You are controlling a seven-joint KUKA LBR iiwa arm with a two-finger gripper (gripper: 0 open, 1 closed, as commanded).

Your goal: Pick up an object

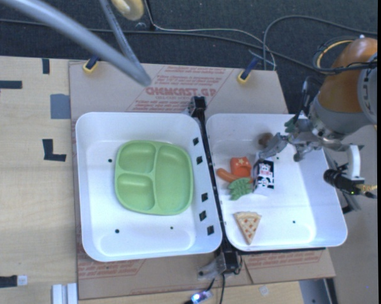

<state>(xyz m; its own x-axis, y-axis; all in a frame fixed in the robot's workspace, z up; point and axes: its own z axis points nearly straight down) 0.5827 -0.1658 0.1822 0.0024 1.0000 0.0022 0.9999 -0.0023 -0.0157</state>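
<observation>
**Claw low over the right bin, its grip unreadable from up here**

I see the claw (274,145) reaching in over the right bin (317,230), but it is small and blurred against the white floor, so I cannot tell its state. Most of the arm (345,87) behind it is cut off at the frame edge; I get just the orange band and the grey wrist housing.

Just beside the claw tip sits a small brownish lump (265,137) that I cannot identify. A little below the claw is a small black-and-white carton (264,174) with a cow-like print; any text on it is too small to read. Further out from the claw, toward the divider, lie an orange-red piece (240,165), a carrot-like stick (226,175) and a green leafy bit (240,187), bunched and touching. A pizza slice (247,225) lies apart, well below the claw.

Across the divider from the claw, the left bin (92,189) holds a green sectioned plate (154,177).

On the cardboard sheet (177,84) over the counter (25,189), beyond the bins, red print reads roughly "CHEMCAST GP"; the smaller lines are illegible. A blurred grey bar (63,19) crosses the upper left, out of focus.
</observation>
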